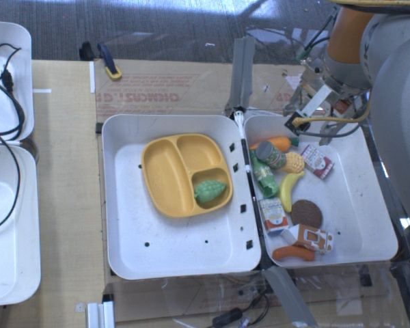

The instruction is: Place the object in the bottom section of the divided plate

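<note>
The yellow divided plate (165,183) lies in the left bin (123,238). A green leafy toy (210,190) rests in the plate's small lower-right section, touching its rim. My gripper (322,108) hangs above the far edge of the right bin (369,224), well to the right of the plate and apart from the green toy. Its fingertips are hidden among the wrist parts and cables, and I see nothing between them.
The right bin holds several toy foods: an orange piece (280,143), a green can (270,154), corn (295,162), a red-white box (318,161), a banana (288,190), a brown cookie (306,212), a carton (275,214), a sausage (294,253). White basins (0,203) stand far left.
</note>
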`<state>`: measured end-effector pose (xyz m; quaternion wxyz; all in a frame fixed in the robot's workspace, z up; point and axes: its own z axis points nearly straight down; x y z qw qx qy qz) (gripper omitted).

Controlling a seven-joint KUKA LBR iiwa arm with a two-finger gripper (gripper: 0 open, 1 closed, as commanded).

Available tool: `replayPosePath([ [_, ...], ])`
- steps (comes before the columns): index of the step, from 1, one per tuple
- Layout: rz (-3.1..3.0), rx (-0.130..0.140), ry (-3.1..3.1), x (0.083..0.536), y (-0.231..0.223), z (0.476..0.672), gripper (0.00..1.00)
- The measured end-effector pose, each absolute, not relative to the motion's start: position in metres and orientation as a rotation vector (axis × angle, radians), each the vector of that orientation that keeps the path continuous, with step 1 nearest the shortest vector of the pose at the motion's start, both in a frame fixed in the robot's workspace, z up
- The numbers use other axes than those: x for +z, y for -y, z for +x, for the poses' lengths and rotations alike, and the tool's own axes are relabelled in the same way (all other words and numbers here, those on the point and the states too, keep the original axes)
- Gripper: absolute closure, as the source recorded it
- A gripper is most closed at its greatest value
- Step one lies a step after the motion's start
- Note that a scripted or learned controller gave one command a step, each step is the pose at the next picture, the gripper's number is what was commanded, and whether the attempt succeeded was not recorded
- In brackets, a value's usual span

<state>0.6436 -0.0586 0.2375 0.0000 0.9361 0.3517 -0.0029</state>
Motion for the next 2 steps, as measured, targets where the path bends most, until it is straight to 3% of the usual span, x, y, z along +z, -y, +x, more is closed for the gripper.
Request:
replayPosePath([
  [1,3.117,-0.005,-0.38,0.267,0.075,0.635,0.0],
  [2,3.125,-0.006,-0.317,0.28,0.115,0.652,0.0],
])
